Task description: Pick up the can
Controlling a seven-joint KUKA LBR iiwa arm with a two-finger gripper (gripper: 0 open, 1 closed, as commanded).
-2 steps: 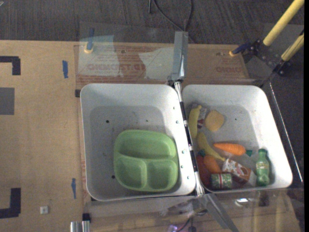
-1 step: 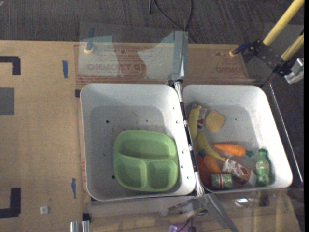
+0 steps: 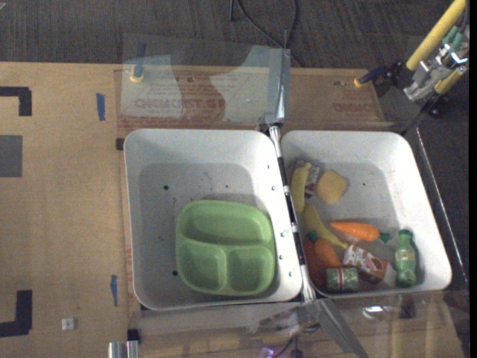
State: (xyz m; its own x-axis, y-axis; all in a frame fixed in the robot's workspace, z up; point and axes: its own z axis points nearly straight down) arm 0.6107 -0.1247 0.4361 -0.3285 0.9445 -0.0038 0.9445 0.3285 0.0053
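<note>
Going for the can [image 3: 341, 278] at the right bin's [image 3: 425, 200] 7 o'clock corner? Come straight down, it's wedged against the bottle [image 3: 365, 262]. Can't tell the jaws' state.

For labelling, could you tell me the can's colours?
Red and green, seen in the camera view: can.

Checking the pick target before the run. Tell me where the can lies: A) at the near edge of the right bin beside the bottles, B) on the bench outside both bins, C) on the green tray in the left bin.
A: the can lies on its side at the near edge of the right bin, below the sauce bottle and left of the green bottle.
</note>
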